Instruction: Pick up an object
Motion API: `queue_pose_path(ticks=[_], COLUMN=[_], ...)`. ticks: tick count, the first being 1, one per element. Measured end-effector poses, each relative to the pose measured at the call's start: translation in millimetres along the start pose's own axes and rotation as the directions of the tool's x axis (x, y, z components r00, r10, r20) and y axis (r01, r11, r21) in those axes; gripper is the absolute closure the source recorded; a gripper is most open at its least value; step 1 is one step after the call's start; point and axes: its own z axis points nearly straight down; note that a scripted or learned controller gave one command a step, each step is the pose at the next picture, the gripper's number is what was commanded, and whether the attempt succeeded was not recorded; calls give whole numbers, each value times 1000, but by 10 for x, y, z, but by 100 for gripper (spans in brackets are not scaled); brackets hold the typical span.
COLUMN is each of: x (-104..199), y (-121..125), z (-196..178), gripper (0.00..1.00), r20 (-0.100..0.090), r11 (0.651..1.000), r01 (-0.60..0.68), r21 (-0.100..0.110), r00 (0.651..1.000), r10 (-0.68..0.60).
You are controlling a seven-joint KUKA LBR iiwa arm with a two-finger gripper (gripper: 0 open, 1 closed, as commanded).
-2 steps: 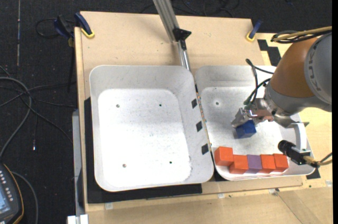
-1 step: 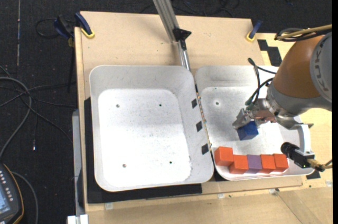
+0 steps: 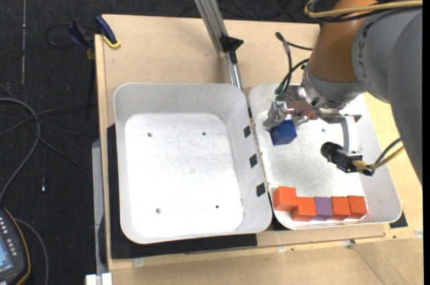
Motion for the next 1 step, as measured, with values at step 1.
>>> queue_pose_path(ticks=[1], x=[-918], y=[306], z=[-627], gripper=[100], r20=[9], r11=[1000], r01=[-18], r21=[0], r00=[1000], r10=[18])
